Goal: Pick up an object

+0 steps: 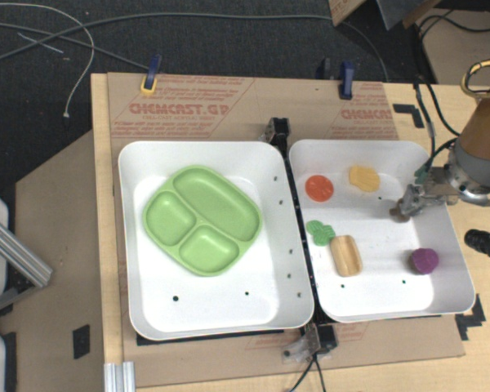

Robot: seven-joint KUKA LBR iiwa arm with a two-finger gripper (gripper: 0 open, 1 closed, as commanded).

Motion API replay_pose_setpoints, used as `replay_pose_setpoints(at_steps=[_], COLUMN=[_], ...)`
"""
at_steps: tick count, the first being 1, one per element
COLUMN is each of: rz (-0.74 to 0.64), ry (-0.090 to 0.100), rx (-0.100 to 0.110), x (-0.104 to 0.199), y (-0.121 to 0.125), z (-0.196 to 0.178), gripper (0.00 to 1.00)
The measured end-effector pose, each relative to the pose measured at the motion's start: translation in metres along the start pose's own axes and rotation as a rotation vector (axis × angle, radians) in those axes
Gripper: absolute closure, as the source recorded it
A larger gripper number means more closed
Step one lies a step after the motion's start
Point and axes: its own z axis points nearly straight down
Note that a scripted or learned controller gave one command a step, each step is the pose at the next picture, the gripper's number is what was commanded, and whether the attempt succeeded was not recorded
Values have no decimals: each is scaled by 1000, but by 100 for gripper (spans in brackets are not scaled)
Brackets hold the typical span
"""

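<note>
The right bin [376,296] holds several small items: an orange-red round piece [318,188], a yellow piece [363,178], a green leafy piece [319,233], a tan bread-like block [345,255] and a purple ball [425,260]. My gripper [406,207] is low over the bin's right side, between the yellow piece and the purple ball, touching neither. Nothing shows between its tips.
The left bin [155,300] carries a green divided plate [201,220]. A black clamp [277,129] sits between the bins at the far edge. Cardboard [245,104] lies under both bins, with blue clips [153,73] at the back.
</note>
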Motion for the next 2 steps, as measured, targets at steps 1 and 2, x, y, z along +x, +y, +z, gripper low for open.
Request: replay_pose_setpoints(at_steps=[1,2], rz=[0,-1], ry=[-4,-4], rx=[-6,-8], x=[-5,-4], y=[-3,-6], z=[-63,-127], gripper=[100,100])
